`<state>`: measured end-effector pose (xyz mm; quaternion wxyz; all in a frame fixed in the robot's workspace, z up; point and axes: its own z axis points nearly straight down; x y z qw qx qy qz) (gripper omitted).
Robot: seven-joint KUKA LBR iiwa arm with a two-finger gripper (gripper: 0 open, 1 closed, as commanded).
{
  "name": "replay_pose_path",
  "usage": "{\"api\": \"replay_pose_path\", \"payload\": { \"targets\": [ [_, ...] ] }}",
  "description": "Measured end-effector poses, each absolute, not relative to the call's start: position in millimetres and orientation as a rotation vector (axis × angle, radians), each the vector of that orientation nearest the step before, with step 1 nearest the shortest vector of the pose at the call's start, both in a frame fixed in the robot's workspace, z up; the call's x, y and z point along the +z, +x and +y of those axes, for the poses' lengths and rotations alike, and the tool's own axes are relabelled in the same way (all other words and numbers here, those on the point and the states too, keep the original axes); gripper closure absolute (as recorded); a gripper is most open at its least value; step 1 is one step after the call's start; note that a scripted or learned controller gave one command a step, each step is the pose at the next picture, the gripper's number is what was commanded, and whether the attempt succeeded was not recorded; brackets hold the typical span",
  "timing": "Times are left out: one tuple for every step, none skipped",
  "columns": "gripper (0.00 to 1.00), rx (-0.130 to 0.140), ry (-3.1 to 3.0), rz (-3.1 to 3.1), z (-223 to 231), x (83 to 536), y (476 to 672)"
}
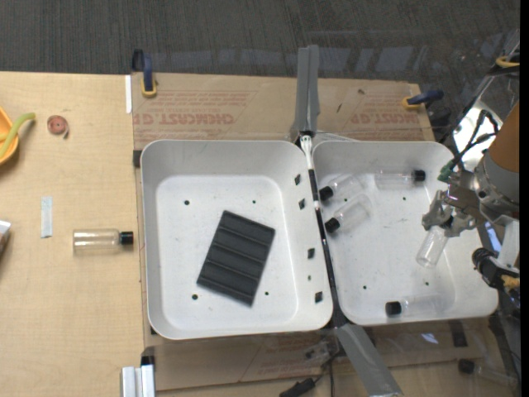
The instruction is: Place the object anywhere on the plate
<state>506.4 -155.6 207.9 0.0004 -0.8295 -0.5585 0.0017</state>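
Obs.: the gripper (440, 219) sits over the right side of the right bin (388, 318), with the arm's orange band (506, 149) above it at the frame edge. The fingers (436, 215) look closed on the upper end of a clear bottle (430, 248), which hangs tilted just below them, over the bin floor. The view is small here, so the grip reads as narrow and nothing more.

Black ribbed plate (237, 257) lies flat in the left bin (165, 164), well apart from the fingers, to their left and across the divider.

Four more clear black-capped bottles lie in the right bin:
- two (345, 190) (354, 212) left of the fingers, near the divider
- one (398, 177) up and left of them
- one (412, 306) below them, by the near wall.

Another bottle (99, 239) lies on the bench far left of the fingers, past the left bin.
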Motion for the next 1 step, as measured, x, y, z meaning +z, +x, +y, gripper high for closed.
{"api": "replay_pose_path", "payload": {
  "targets": [
    [1.0, 0.007, -2.634, -1.711, -131.5, 325.4, 610.9]
  ]
}}
